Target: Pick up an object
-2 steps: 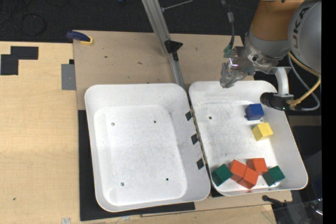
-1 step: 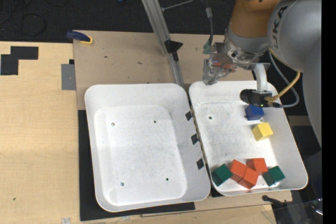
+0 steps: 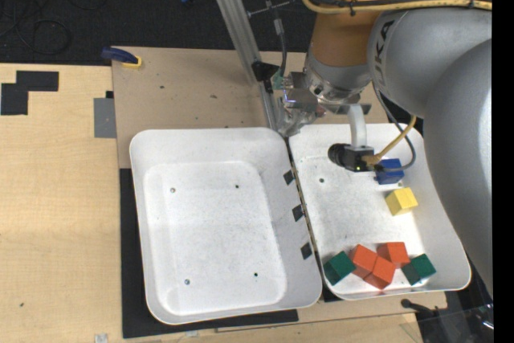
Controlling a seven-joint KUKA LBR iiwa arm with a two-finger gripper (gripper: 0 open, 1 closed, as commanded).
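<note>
I am viewing the gripper (image 3: 294, 115) hanging over the far left corner of the right bin (image 3: 345, 217), just beside the left bin (image 3: 210, 230); whether it is released or clenched, I cannot tell. A blue block (image 3: 389, 171) and a yellow block (image 3: 401, 200) are lying near the right bin's right edge, close together, apart from the gripper. Along its near edge, a cluster of orange blocks (image 3: 377, 264) is sitting between one green block (image 3: 339, 266) and a second green block (image 3: 418, 268).

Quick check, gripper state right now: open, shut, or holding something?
Gripper: cannot be told from this view.
</note>
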